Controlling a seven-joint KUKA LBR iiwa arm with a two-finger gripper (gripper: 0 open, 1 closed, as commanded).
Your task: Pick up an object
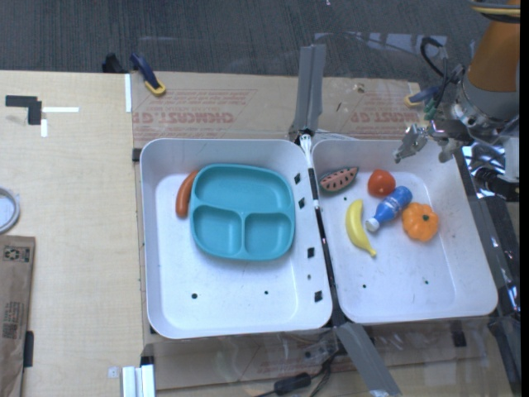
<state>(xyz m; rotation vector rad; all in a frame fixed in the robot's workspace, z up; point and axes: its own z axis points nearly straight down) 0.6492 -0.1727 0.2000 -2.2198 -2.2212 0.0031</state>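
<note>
In the right bin [413, 296], a watermelon slice [339, 179], a red tomato [380, 182], a blue bottle with a white cap [390, 208], an orange pumpkin-like fruit [420, 222] and a banana [358, 228] lie close together in the far half. My gripper [411, 144] hangs over the bin's far right corner, above and to the right of the tomato, apart from all the objects. Nothing is seen in it. The orange band of the arm [496, 52] rises at the upper right.
The left bin [231, 304] holds a teal divided plate [243, 212] and an orange sausage [183, 195] by the plate's left edge. A grey divider post [310, 89] stands behind the seam between the bins. Cardboard [215, 106] lies behind them.
</note>
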